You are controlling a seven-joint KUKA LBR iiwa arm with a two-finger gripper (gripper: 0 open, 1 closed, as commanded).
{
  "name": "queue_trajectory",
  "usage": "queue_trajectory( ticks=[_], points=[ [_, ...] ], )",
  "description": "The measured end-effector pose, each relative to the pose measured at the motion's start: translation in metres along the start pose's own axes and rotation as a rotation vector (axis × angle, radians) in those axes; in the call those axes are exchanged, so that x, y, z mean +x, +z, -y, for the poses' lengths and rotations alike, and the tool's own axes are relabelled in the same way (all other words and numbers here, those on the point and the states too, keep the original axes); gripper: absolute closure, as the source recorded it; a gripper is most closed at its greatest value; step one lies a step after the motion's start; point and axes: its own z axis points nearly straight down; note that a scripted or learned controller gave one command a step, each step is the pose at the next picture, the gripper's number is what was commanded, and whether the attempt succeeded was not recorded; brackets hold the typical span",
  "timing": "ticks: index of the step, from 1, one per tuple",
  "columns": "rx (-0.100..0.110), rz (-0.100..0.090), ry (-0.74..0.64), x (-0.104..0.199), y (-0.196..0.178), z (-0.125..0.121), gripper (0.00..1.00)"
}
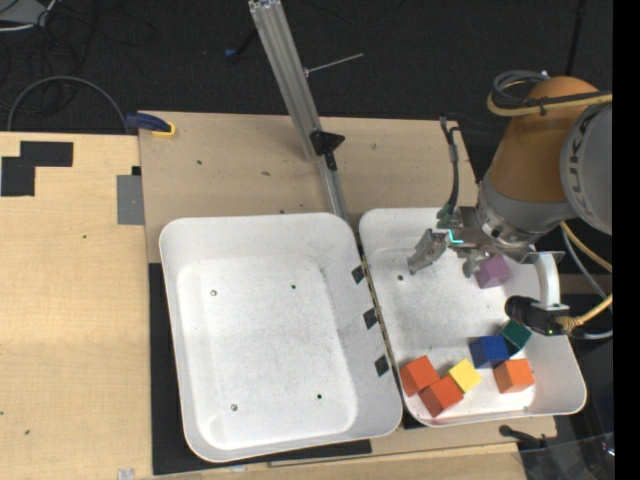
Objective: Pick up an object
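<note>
So the gripper (pixel 432 250) hangs over the right bin (pixel 400 230) near its far edge, fingers spread with nothing between; purple block (pixel 491 272) sits just right of them.

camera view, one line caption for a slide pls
Gripper over the right bin beside a purple block, coloured blocks clustered at the near edge.

Several small blocks are lying in the right bin (pixel 400 230): two orange blocks (pixel 430 385) touching each other near the front edge, a yellow block (pixel 464 375) just beside them, then a blue block (pixel 489 351), a green block (pixel 517 335) and another orange block (pixel 513 375). A purple block (pixel 491 271) is sitting apart, further back.
</note>
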Motion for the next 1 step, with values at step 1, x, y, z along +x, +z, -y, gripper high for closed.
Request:
queue_trajectory(
  ticks=[1],
  points=[
    [0.0,0.0,0.0,0.0,0.0,0.0,0.0]
  ],
)
